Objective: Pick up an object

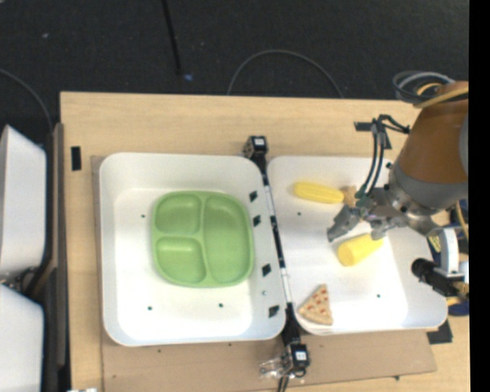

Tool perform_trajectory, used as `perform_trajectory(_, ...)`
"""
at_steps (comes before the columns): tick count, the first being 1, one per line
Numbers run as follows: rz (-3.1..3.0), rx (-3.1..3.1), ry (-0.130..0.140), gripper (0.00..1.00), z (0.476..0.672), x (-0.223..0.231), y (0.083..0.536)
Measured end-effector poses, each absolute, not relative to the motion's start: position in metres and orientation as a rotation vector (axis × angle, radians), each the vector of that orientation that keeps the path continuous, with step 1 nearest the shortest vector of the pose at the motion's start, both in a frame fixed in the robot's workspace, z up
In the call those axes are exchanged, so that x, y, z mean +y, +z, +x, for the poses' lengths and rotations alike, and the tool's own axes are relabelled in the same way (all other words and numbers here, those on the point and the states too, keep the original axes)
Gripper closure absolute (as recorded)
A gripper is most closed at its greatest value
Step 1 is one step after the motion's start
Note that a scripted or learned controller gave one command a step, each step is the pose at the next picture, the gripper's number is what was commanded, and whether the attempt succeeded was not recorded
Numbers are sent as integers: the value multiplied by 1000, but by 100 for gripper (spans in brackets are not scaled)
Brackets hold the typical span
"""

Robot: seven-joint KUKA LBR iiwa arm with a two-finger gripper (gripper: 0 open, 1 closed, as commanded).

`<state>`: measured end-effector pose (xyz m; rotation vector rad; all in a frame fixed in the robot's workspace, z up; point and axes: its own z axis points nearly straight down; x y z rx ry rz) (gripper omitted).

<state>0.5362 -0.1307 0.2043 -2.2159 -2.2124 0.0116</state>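
The two shallow plastic bins (122, 243) are plain white, dotted with a few small dark marks. Inside the left one, the rounded three-compartment plastic plate (202, 238) is an even light green. Right of that plate, the corn-cob toy (317, 192) is bright yellow, and the short cylindrical block (358, 249) is a similar yellow. The triangular pizza-slice toy (317, 305) is tan-orange with red spots. The wooden bench top (82, 121) is pale tan. The metal gripper (355, 219) is grey, under an orange-brown arm section (437, 141).
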Motion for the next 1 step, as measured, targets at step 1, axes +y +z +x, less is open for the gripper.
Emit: perform_trajectory(1,-2220,-2223,-1,0,539,-130,211)
